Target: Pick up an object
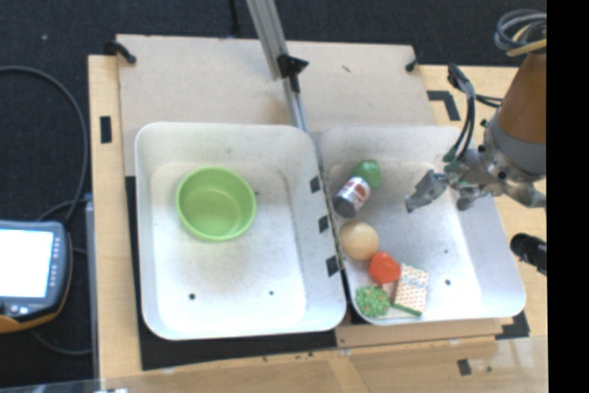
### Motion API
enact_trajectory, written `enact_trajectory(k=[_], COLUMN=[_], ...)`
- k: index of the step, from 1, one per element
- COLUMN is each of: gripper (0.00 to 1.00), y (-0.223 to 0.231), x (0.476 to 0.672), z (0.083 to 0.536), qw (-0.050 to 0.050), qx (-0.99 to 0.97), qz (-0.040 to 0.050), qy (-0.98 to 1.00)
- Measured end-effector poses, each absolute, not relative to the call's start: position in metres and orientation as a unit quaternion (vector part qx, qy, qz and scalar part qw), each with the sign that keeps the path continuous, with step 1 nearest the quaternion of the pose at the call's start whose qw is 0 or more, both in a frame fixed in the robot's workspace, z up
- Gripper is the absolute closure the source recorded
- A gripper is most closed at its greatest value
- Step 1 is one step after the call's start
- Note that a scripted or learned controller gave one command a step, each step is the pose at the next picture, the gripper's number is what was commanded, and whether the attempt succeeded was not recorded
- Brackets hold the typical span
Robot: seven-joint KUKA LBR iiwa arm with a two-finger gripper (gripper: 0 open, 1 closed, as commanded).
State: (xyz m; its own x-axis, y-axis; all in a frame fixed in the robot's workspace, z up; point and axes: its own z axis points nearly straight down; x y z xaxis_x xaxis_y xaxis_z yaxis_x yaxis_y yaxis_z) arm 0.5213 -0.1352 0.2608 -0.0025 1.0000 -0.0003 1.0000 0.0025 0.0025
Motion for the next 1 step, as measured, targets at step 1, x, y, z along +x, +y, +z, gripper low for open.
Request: enact_trajectory(k=[1], gripper=[0.00], y=[-0.1353], x=[0.5213], z=[0.2608], qw=[0.001], qx=[0.707], qz=[0.0008], qy=[0.707])
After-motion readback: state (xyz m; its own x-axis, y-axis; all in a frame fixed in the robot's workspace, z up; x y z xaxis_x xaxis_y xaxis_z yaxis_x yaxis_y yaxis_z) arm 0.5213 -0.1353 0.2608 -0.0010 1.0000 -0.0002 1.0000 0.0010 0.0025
